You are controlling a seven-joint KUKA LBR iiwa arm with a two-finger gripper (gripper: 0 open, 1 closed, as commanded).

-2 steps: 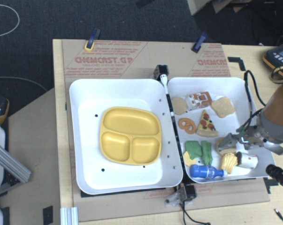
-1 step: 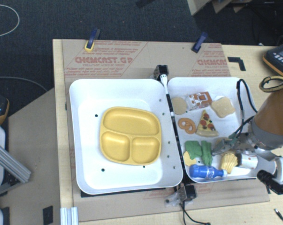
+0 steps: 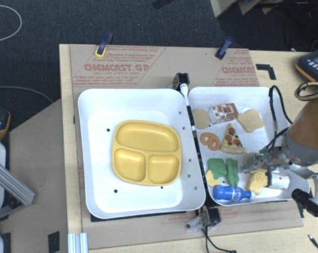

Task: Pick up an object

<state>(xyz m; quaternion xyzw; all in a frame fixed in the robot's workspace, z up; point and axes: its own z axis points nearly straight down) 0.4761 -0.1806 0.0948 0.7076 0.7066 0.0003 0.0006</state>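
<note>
From the camera view above, the surface [image 3: 148, 62] carries two white bins side by side. The left bin [image 3: 95, 141] holds a yellow divided plate [image 3: 146, 152], lying flat near its middle. The right bin [image 3: 201, 96] holds a scatter of toy foods: a tan bread slice [image 3: 250, 120], a small printed packet [image 3: 224, 112], a round tan piece [image 3: 201, 118], a pretzel [image 3: 210, 140], a pizza wedge [image 3: 232, 139], a green leafy piece [image 3: 222, 169], a yellow corn cob [image 3: 257, 182] and a blue bottle [image 3: 231, 194] lying on its side at the near wall.

The arm [image 3: 309, 136] reaches in from the right, and the gripper [image 3: 253, 165] sits low in the right bin, just above the corn cob and near the pizza wedge. Its tips blur into the clutter, so I cannot tell how far apart they stand or whether anything is between them.

The corn cob looks the nearest candidate. It is likely light, hollow plastic: stiff, a little slick, not fragile. Its ridged body should give some purchase if taken across the short width, near the middle. The white cylinder [image 3: 279, 181] just beside it and the bottle close by leave little room, so a neighbour may get nudged. The pizza wedge lies flat and thin, likely harder to get under.
</note>
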